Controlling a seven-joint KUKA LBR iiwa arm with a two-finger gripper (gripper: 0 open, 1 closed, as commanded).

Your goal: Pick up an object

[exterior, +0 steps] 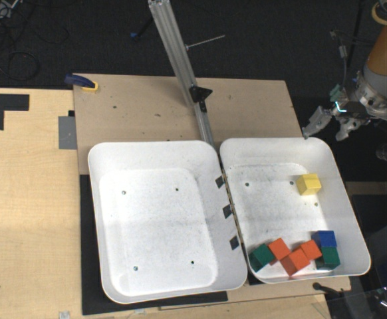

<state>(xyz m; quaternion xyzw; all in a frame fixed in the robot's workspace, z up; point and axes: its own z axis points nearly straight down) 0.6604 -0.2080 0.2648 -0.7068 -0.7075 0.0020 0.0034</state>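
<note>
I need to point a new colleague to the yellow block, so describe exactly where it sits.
Look at the right-hand shallow white bin. The small yellow cube sits alone in its upper right part, well apart from the cluster of red, green and blue blocks along the bottom edge. It is the one yellow block.

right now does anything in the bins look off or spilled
Nothing spilled or damaged. The blocks sit inside the right bin: a yellow block alone, the rest huddled in the near corner, with an orange block tilted among them.
</note>
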